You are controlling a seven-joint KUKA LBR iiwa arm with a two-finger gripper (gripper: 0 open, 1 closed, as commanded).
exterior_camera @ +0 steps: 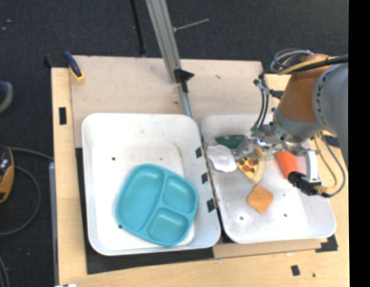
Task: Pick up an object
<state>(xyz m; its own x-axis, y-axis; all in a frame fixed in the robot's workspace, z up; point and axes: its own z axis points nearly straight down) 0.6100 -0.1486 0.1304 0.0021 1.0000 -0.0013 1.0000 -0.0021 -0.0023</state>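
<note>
Pizza slice toy [251, 167] lies in the right bin [304, 220], toward its far-left part, directly under the gripper [256, 147]. Can't tell the pincer's state from this angle. White crumpled item [221, 158] sits just left of the slice, touching or nearly so. Dark green piece [231, 140] is beyond that, near the bin's far wall. Orange block [260, 199] lies nearer than the slice, apart from it. Orange cylinder [286, 162] is to the right, partly under the wrist. Left bin [107, 136] holds a teal divided plate [157, 204] in its near half. Arm [310, 103] comes in from the right.
</note>
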